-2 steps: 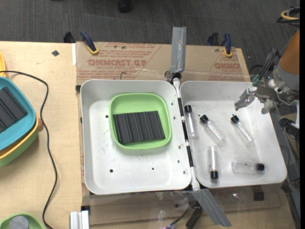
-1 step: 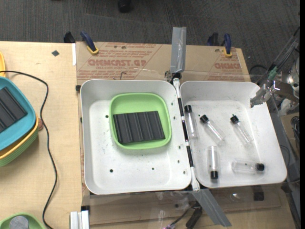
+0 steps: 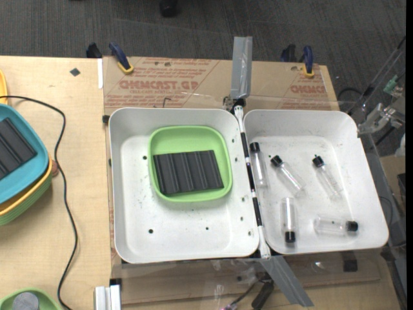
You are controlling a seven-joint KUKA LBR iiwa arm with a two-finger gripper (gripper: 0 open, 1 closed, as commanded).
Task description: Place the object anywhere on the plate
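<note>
Over in the right bin (image 3: pixel 361 173) lie five clear little tubes (image 3: pixel 285 174) with black caps, well apart from the green plate (image 3: pixel 222 141) in the left bin (image 3: pixel 129 192). I cannot tell how the hand stands. Round, slick tubes could roll or slip away when pinched

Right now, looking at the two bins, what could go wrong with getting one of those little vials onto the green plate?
1. The vials are clear, thin and lying flat, so a grasp may slip or miss.
2. One vial lies against the right bin wall by the divider, leaving little finger room.
3. The green plate already carries a dark ribbed mat; a round vial dropped there could roll toward the rim.
</note>
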